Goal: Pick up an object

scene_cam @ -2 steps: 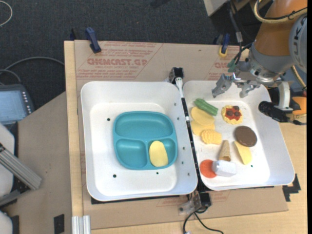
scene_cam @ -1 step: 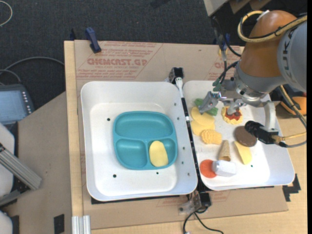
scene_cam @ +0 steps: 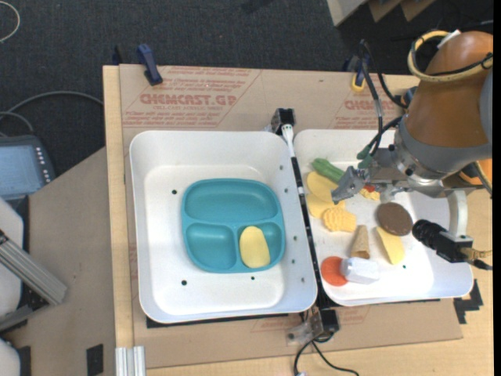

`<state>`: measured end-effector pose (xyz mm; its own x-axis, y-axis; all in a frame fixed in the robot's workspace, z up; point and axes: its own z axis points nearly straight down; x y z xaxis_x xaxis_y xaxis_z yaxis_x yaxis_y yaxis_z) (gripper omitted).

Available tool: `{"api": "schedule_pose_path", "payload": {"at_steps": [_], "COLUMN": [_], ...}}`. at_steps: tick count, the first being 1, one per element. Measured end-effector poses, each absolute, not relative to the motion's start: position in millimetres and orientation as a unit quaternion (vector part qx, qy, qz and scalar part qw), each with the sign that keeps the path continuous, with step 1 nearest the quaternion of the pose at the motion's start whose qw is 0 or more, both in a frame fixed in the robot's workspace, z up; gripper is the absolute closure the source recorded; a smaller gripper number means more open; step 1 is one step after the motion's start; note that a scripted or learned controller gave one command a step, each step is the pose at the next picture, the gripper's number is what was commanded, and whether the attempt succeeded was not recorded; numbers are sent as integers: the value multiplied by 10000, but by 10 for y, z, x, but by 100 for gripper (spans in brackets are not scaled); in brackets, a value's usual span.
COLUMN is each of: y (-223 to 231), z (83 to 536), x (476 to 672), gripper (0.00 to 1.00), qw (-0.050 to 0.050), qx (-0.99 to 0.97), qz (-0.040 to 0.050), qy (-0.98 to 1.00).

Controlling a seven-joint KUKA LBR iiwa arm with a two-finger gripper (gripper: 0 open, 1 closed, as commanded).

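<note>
Camera view: arm [scene_cam: 450,92] hides right bin's [scene_cam: 438,284] far corner.

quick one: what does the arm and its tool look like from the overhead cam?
A bulky rounded arm, orange-brown on top with a grey metallic wrist section below. Black cables run along its left side. The tool is small, made of grey metal parts, at the wrist's left end over the right bin.

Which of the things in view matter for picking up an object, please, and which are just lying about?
For the job:
gripper
right bin
yellow ridged piece
brown disc
cone
cheese wedge
green piece

Lying about:
left bin
teal tray
blue clamp
</note>
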<state>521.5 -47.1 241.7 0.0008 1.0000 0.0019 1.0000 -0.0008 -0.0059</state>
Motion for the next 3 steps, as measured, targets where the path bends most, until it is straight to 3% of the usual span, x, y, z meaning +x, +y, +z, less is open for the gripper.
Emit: {"api": "schedule_pose_path", "payload": {"at_steps": [1,2,3], "y": [-961,-384,-370], "z": [2204,3222,3660], "x": [4789,4805,5044], "gripper": [0,0,0], "qw": [25,-37,-24], "qx": [-7088,-7047,-7065], "qz": [16,-39,-18], "qy": [-7054,-7094,-7077]}}
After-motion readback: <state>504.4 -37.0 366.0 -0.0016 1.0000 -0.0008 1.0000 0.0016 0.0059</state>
